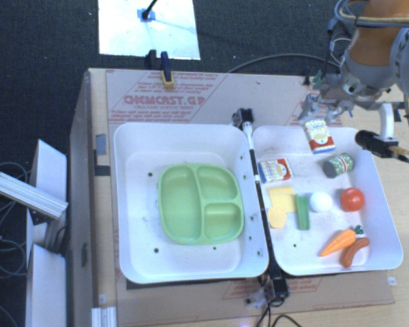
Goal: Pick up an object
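My gripper (322,109) hangs over the far edge of the right bin (382,251), with the orange-banded arm reaching in from the upper right. Directly under it lies a small red, white and yellow carton (319,135), touching or just below the gripper's tip. The bin also holds a second carton (275,169), a green can (337,165), a red tomato (352,199), a white ball (320,201), a green stick (303,211), a yellow cheese slice (281,198), a carrot (339,242) and a sausage (355,251).
The left bin (136,155) holds a green divided plate (200,203). A black divider strip (254,176) runs between the bins. A blue and yellow clamp (165,69) sits at the bench's far edge.
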Action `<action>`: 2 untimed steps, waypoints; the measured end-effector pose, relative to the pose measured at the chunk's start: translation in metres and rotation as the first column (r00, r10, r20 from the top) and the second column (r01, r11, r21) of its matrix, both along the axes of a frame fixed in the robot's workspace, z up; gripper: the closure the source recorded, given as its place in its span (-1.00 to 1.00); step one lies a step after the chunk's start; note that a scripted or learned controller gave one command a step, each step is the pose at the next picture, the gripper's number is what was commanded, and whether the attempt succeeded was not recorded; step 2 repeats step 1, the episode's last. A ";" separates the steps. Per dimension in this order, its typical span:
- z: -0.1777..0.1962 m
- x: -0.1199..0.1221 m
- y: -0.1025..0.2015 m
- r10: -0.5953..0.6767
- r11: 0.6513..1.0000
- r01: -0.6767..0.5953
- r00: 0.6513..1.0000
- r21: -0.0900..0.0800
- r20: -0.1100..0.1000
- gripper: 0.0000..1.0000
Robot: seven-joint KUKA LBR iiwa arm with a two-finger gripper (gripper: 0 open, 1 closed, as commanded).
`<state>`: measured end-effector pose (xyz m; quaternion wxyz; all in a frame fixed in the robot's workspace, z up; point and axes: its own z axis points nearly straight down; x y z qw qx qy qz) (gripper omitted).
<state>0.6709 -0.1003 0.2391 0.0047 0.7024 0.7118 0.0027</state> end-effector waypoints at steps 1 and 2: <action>-0.017 -0.004 0.076 -0.008 1.000 0.008 1.000 0.004 -0.008 1.00; -0.017 -0.004 0.076 -0.008 1.000 0.008 1.000 0.004 -0.008 1.00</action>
